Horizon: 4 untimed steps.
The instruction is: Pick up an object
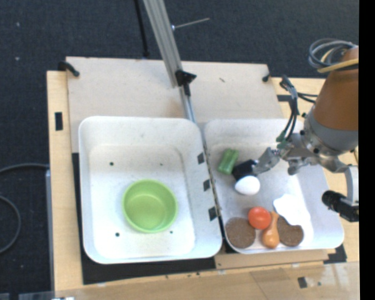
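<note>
Dark carpet (50, 17) was seen around a pale wooden bench (131, 86), on which two shallow white bins were set side by side. A slanted metal pole (165, 36) was seen rising over the back of the bench, its foot near the gap between the bins. In the left bin (100, 136) a green bowl (150, 205) was placed upright, towards the front.

In the right bin (250, 133) several things were gathered. A green block (228, 161) was lying near the left wall, and a white egg (247, 185) was placed just beside it. Near the front wall, two brown discs (240, 232) were seen, with a red tomato (259, 217) and an orange piece (271, 236) between them. A white crumpled thing (292, 209) was lying just above the right-hand disc.

The arm (337, 105) was reached in from the right over the right bin. The gripper (249, 169) was lowered just above the egg, a dark tip being seen at the egg's upper edge. Whether the claw was open or closed could not be told, and nothing was seen held in it.
</note>
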Each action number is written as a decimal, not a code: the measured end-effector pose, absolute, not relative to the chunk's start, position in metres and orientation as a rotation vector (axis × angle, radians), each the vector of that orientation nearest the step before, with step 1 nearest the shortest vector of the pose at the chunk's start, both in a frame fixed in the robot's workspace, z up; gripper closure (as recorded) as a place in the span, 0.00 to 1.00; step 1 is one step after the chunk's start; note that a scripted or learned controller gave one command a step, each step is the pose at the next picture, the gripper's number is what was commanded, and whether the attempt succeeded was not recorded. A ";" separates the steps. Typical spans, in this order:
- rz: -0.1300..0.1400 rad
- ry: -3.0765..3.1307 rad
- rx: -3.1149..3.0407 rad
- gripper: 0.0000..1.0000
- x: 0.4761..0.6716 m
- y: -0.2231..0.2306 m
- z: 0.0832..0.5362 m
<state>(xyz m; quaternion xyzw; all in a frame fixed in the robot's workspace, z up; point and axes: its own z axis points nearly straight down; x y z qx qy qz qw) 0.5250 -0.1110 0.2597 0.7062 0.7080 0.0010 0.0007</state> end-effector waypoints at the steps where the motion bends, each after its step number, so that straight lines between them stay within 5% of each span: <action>1: 0.003 2.220 2.220 0.00 0.525 -0.111 0.260; 4: -0.002 2.218 2.222 0.00 0.525 -0.104 0.099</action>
